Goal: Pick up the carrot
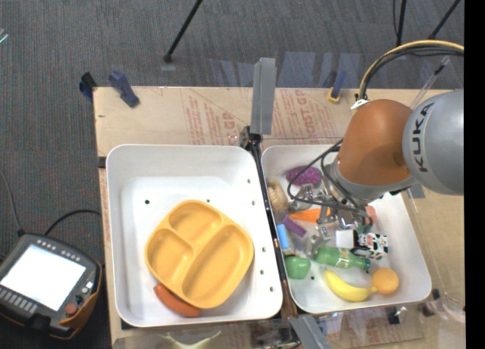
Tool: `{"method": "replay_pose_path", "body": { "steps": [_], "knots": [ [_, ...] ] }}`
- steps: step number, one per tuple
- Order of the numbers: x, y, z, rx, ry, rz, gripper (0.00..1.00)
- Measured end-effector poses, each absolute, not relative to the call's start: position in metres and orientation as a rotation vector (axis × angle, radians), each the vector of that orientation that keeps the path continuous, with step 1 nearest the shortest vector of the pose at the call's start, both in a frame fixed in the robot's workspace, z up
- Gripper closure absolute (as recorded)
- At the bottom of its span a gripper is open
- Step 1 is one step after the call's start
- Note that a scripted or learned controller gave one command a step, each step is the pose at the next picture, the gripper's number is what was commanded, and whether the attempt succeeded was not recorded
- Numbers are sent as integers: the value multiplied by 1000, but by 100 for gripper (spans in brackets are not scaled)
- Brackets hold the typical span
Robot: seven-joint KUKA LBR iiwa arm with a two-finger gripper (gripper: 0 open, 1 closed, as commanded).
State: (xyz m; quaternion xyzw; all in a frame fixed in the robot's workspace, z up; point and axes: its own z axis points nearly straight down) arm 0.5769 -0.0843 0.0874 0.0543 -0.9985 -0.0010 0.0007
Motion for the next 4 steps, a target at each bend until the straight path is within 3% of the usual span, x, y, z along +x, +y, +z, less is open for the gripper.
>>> {"method": "replay_pose_path", "body": {
  "steps": [1,2,3,4],
  "knots": [
    [605,-79,88,119,-3142,-3,0],
    [607,-80,100,123,-3148,2,100],
    [583,-25,209,756,-3059,0,100],
    [535,-78,211,1041,-2965,-2,100]
  ]
}}
